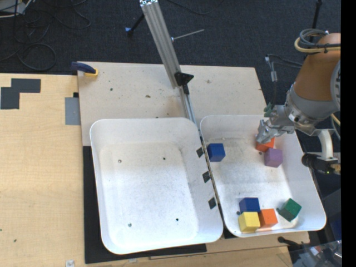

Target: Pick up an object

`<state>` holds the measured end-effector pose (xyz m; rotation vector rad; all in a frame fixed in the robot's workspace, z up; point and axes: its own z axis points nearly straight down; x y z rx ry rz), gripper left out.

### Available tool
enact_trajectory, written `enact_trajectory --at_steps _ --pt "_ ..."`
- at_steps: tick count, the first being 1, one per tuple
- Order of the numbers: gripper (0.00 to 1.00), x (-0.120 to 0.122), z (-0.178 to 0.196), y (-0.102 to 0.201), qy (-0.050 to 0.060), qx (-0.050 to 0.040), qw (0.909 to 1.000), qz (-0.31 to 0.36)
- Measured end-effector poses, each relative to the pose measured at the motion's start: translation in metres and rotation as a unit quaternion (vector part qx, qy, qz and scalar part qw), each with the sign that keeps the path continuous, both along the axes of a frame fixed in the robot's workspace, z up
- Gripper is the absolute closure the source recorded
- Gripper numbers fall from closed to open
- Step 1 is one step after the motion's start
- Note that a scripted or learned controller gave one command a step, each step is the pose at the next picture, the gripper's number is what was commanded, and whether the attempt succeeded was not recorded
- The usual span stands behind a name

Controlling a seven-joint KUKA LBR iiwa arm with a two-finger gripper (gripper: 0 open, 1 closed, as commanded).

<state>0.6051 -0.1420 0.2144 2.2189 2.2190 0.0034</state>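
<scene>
My tool (pixel 266 138) sits on the orange block (pixel 265 145) to grab it; grip state I cannot tell.

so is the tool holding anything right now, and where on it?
Cannot be told. The tool sits right on an orange block beside the purple block, hiding most of it; no grip is visible.

This is a robotics lab or test cell. A pale speckled wooden bench (pixel 167 90) bears two shallow white plastic bins (pixel 147 128) side by side, a slanted aluminium extrusion post (pixel 161 38) rises from it, loose black cables (pixel 39 24) trail over dark carpet (pixel 233 15), and a grey industrial arm with an orange band (pixel 314 85) reaches in.
</scene>
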Motion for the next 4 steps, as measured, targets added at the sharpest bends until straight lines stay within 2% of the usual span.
enact_trajectory --at_steps 1,3,4 --pt "1.00 0.000 0.029 -0.002 0.001 0.0004 1.0000 0.000" --pt "1.00 -0.036 0.039 0.090 0.004 0.0016 1.0000 0.002" --pt "1.00 -0.062 0.034 0.145 0.005 0.0016 1.0000 0.002"
